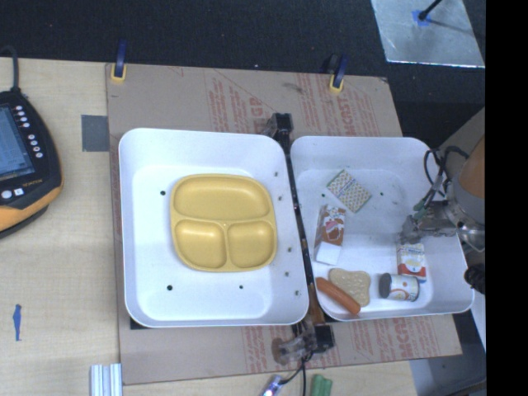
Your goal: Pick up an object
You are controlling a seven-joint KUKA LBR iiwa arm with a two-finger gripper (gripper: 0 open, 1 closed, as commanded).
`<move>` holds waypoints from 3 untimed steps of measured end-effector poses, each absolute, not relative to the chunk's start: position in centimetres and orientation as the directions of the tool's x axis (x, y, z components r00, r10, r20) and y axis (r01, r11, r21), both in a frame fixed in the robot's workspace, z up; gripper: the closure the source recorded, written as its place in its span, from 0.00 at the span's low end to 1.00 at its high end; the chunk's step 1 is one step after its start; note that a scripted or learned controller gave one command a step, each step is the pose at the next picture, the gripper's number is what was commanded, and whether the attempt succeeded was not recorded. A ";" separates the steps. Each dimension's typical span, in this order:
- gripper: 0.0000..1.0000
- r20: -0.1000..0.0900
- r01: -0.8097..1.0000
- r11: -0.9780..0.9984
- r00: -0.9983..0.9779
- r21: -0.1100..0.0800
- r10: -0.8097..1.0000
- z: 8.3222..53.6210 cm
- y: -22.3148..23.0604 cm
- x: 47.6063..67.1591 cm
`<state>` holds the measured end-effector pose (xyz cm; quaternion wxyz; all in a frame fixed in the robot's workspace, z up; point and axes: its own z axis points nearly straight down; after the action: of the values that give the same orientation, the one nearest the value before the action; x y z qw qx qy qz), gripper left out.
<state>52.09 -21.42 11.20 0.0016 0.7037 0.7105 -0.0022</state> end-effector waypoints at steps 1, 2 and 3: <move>1.00 0.001 1.000 0.008 -0.008 -0.004 1.000 16.3 -14.0 49.5; 1.00 -0.001 1.000 0.008 -0.008 -0.004 1.000 15.2 -10.2 54.4; 1.00 -0.001 1.000 0.009 -0.009 -0.005 1.000 16.2 -10.3 54.4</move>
<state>54.35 -10.34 16.21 -0.0014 0.7041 0.7101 -0.0024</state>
